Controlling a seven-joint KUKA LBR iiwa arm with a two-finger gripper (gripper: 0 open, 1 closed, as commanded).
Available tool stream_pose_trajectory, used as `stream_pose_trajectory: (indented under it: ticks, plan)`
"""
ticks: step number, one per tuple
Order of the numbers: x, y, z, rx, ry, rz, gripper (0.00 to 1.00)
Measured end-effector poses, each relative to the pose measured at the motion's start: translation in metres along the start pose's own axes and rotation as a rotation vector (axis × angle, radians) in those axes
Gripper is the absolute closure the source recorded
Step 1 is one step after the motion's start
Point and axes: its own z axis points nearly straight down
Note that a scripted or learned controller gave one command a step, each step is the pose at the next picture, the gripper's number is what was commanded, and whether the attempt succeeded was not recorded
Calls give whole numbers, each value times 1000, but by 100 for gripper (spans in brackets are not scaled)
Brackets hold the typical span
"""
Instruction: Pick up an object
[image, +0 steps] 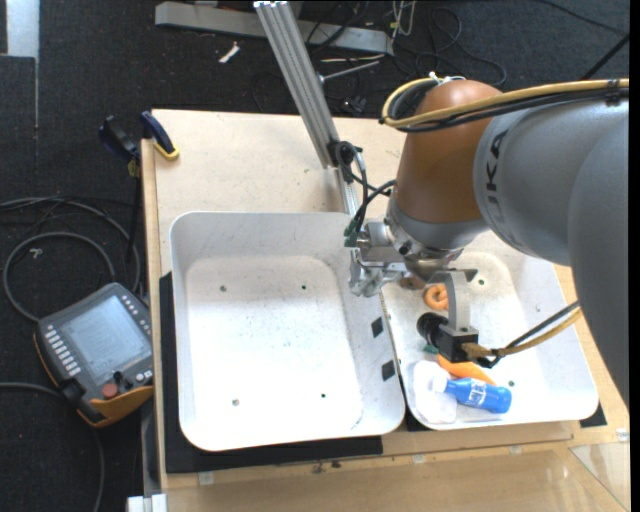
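Observation:
My gripper (368, 276) hangs low at the left side of the right bin (545, 300), close to the wall shared with the left bin (260, 320). The big grey and orange arm hides much of the right bin. Just right of the gripper lies a small orange ring-shaped thing (436, 295). Near the bin's front edge lie a blue bottle (482, 397), a white object (430, 388) and an orange piece (466, 373). I see nothing between the gripper's tips.
A slanted metal rail (305, 90) comes down from the back to the bins' shared wall. A blue and yellow clamp (150, 135) sits at the bench's back left corner. A teach pendant (95, 350) lies on the floor to the left.

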Motion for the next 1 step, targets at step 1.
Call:
stream_pose_trajectory:
  ticks: [1]
  plan:
    - [39,-26,1,0,1,-1,100]
